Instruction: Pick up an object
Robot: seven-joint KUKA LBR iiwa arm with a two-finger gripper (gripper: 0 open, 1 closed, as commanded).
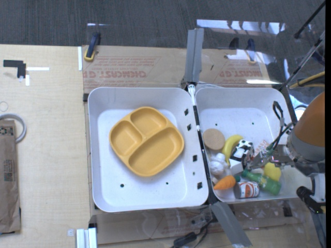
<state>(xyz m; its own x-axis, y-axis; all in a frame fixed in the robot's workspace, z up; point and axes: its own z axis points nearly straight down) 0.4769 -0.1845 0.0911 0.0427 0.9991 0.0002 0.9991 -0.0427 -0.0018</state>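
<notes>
Right bin (232,99) | claw (257,161) low over green bottle (261,182) | grip state: cannot tell

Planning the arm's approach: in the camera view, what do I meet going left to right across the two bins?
Left bin → yellow divided plate → right bin → wooden disc → banana → black-and-white toy → gripper.

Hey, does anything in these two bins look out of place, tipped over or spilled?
Nothing looks spilled or broken. The yellow divided plate sits askew in the left bin, turned off square to its walls. In the right bin, the toys are heaped in the near corner, with the can lying on its side beside the carrot.
</notes>
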